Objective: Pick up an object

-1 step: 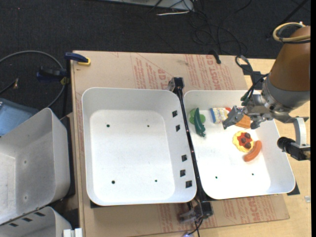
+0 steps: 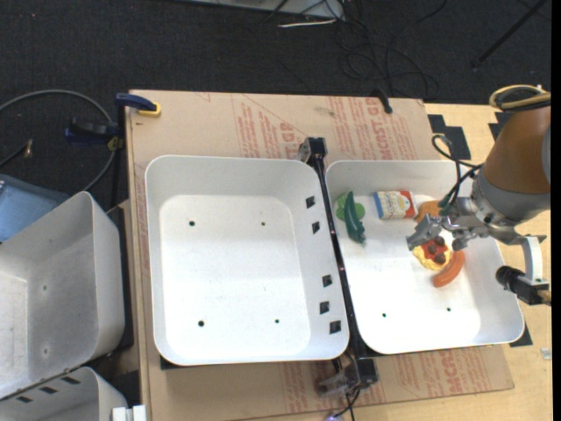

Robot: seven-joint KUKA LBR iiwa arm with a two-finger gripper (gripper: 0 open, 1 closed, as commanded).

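The arm (image 2: 517, 160) reaches in from 3 o'clock and its gripper (image 2: 436, 235) hangs low over the right bin (image 2: 421, 323), at the bin's 2 o'clock area. Beneath it lies a cluster of toys (image 2: 436, 254), yellow and red, with an orange sausage (image 2: 449, 271) just beside at 5 o'clock. A white carton (image 2: 394, 203) lies near at 10 o'clock of the gripper, and a green toy (image 2: 352, 216) sits further out toward 9 o'clock, by the bin's left wall. The left bin (image 2: 237, 261) holds nothing to pick.

The step in hand looks like the descent onto the cluster, before any lift. Whether the jaws are spread or clenched I cannot tell; nothing is clearly held. Next the jaws must settle around one toy, clench, and rise straight, without nudging the sausage away.
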